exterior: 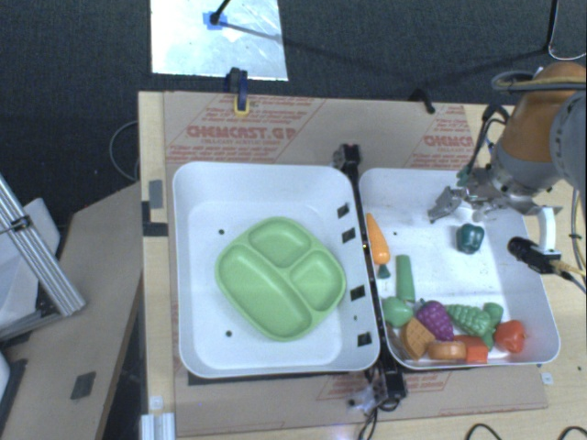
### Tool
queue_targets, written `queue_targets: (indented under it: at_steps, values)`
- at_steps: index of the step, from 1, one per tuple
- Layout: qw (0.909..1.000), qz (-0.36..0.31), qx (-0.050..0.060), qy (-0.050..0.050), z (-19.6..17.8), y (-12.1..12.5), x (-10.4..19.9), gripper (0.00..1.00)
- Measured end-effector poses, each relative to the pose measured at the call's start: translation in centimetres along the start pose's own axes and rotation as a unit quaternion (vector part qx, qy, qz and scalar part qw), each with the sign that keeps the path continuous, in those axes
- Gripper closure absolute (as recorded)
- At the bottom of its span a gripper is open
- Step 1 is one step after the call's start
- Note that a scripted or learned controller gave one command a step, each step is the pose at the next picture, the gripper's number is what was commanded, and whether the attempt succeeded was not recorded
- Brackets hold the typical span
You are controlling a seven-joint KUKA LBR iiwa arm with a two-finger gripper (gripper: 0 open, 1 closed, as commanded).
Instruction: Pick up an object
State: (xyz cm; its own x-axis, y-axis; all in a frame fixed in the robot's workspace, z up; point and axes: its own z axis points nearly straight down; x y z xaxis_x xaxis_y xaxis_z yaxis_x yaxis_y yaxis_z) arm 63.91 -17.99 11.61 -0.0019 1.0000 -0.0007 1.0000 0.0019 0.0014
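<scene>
Nothing is lifted yet: my claw point(456, 202) hangs at the right bin's point(537, 287) twelve o'clock side, whether parted or together I cannot tell, with the dark green pepper point(470, 237) loose just toward five o'clock, so the whole pick remains.

Bench point(275, 122): you have a board printed with red lettering.
Left bin point(197, 200): sits directly on it.
Right bin point(413, 191): beside the left one, their inner edges touching at mid-bench.
</scene>
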Motion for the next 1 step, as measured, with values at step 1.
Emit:
queue_targets:
  at_steps: [1]
  values:
    - [1.0000, -0.001, 0.000, 0.000, 3.23, 0.08, 0.07, 0.00]
